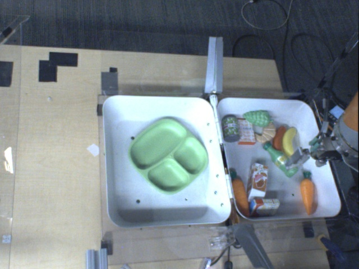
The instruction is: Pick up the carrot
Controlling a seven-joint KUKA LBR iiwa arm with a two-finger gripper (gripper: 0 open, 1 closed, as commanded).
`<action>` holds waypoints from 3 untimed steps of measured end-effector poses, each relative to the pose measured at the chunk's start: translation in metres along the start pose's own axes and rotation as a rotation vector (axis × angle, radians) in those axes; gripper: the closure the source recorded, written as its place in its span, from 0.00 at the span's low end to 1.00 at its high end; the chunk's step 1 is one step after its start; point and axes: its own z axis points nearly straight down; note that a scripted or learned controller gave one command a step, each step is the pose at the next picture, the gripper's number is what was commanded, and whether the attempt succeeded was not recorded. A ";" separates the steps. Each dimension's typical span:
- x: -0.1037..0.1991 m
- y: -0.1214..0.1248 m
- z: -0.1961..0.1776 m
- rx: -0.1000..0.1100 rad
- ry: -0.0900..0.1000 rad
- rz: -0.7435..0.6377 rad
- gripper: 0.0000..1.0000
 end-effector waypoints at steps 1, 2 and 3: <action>-0.038 0.001 0.107 0.003 0.002 0.039 0.00; -0.039 0.000 0.123 -0.011 -0.003 -0.196 0.00; -0.037 0.001 0.114 -0.012 -0.002 -0.199 1.00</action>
